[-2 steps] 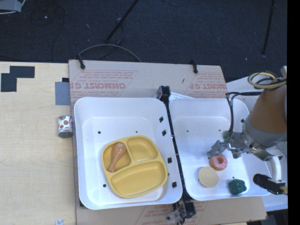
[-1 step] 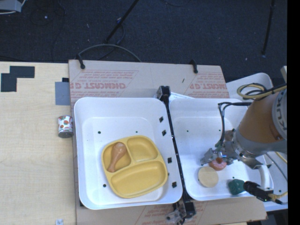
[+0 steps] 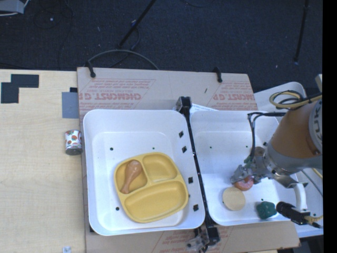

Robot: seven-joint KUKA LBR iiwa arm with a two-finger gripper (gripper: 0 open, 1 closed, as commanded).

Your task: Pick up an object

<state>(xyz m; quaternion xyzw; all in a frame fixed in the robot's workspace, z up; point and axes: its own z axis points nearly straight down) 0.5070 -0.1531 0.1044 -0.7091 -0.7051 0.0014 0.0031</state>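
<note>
In the right bin (image 3: 221,136) my gripper (image 3: 244,177) reaches down from the right, its tip low over a small red-pink object (image 3: 243,184). The object lies right at the fingertips, partly hidden by them. A round tan disc (image 3: 234,198) rests just below and left of the gripper. A green lump (image 3: 266,210) sits near the bin's front right corner. The orange band (image 3: 295,133) of the arm hangs over the bin's right side.
The left bin (image 3: 100,141) holds a yellow divided plate (image 3: 152,187) with a toy drumstick (image 3: 130,175) in its upper left section. A small can (image 3: 73,142) lies on the bench left of the bins. A black clip divider (image 3: 190,157) separates the bins.
</note>
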